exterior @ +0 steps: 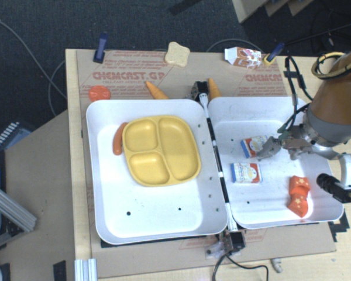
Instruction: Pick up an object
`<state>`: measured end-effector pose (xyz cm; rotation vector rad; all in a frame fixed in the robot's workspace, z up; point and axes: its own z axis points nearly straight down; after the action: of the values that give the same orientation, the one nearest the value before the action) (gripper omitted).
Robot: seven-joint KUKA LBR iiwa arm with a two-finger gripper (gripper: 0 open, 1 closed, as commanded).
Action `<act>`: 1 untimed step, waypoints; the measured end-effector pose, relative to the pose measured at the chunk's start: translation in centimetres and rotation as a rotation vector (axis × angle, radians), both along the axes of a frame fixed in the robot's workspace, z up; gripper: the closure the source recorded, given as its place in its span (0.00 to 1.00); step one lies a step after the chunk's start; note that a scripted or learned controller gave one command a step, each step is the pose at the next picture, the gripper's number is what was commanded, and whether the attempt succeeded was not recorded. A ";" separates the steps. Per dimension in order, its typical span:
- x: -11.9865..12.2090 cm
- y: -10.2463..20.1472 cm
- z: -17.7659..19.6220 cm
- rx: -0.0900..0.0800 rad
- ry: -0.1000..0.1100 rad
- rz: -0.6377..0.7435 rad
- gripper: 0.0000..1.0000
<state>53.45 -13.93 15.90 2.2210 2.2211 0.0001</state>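
Note:
The right bin (263, 206) holds two small blue, white and red cartons and a red pepper-like piece (299, 195) near its front right corner. The upper carton (253, 146) lies tilted in the bin's middle. The lower carton (246, 172) lies flat just in front of it. My gripper (272, 147) hangs low over the right bin, right beside the upper carton's right edge, at the end of the grey and orange arm (333, 107). I cannot make out whether it touches the carton.
In the left bin (152, 215) sits a yellow divided plate (161, 150) with a red sausage (117, 139) along its left side. Behind the bins lie a bread slice (176, 54), a carrot (156, 91), an orange disc (97, 92) and a small carton (244, 57).

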 end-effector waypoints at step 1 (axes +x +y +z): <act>0.3 -0.3 -7.1 0.002 -0.004 0.001 0.00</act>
<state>53.76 -14.18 8.78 2.2189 2.2208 0.0066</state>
